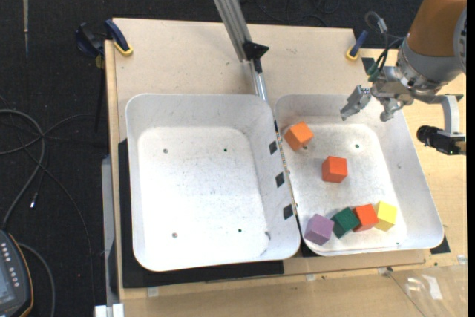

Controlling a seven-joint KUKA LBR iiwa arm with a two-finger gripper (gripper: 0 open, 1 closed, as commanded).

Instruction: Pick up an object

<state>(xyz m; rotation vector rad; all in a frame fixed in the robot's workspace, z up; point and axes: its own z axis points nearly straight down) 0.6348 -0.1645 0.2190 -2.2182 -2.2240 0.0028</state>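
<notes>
**Blocks lying in the right bin, gripper hovering open**

Blocks are sitting in the right bin (415,182): an orange block (299,135) near its left wall, a red-orange block (335,168) mid-bin, and a purple block (319,229), green block (345,222), orange-red block (366,217) and yellow block (386,214) lining the front. The gripper (369,105) is hanging over the bin's back edge, fingers spread, grasping nothing.

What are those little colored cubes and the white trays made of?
The cubes, such as the red cube and purple cube, look like painted wood or foam: flat, matte colors with no shine; it's hard to say which. The white trays look like thin molded plastic, with rounded corners, raised rims and a scuffed, speckled surface.
</notes>
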